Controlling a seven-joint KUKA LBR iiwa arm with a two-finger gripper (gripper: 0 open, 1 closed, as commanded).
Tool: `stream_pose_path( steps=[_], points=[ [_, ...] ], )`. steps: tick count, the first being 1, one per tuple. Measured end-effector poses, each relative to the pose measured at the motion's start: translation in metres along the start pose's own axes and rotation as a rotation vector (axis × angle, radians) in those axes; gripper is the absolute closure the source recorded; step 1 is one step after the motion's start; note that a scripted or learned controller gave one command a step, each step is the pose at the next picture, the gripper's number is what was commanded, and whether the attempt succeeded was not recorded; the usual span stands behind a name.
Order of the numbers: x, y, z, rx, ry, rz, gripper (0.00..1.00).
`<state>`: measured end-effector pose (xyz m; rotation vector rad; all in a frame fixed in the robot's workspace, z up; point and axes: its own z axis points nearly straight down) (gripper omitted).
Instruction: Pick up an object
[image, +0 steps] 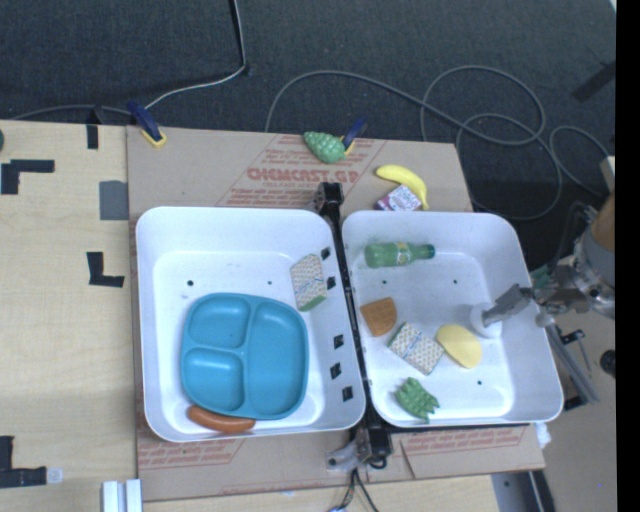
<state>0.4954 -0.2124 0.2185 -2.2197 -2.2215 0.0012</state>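
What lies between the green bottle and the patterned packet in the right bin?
In the camera view, an orange-brown piece lies between the green bottle and the patterned packet.

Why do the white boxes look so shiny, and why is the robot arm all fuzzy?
In the camera view, bright light from above washes out the right bin and left bin, so their rims glow and soft shadows sit along their inner walls. The gripper and arm at the right edge look smeared and blurry, while the blue plate and green bottle look clearer.
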Motion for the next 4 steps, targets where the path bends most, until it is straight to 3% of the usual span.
stream_pose_path(
  steps=[1,2,3,4],
  points=[
    [0.034,0.029,0.118,-0.004,-0.001,0.000,0.00],
    [0.049,0.019,0.129,-0.018,-0.007,0.003,0.00],
    [0.052,0.020,0.118,-0.017,-0.002,0.001,1.00],
    [0.172,-0.011,0.034,0.000,0.002,-0.002,1.00]
  ],
)
